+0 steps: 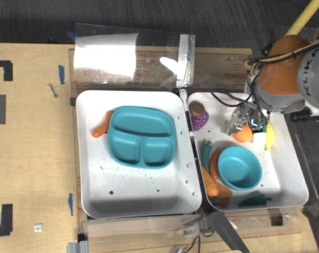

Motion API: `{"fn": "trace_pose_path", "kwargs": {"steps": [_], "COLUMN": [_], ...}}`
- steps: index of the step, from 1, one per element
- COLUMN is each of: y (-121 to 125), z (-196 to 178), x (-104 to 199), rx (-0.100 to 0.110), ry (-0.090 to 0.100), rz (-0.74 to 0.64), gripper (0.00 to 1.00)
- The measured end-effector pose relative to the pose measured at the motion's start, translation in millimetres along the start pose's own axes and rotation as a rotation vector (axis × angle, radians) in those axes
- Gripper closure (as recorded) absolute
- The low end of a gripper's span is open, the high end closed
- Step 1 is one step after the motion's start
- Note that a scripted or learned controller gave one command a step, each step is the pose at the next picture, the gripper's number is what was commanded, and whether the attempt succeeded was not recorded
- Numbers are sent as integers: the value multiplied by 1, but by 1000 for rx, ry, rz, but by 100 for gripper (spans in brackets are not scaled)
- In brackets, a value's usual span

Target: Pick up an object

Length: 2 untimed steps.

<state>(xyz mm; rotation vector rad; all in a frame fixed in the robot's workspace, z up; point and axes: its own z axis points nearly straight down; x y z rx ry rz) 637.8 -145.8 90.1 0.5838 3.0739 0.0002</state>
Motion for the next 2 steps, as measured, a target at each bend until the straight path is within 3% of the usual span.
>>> {"fn": "trace_pose_path", "kwargs": {"steps": [1,2], "y": [-38,-14], "z": [-1,-142], "x": [65,-7], "rx": [0,0], "ry": [-6,-4], "rz": [-439,-537], "gripper": [100,100]}}
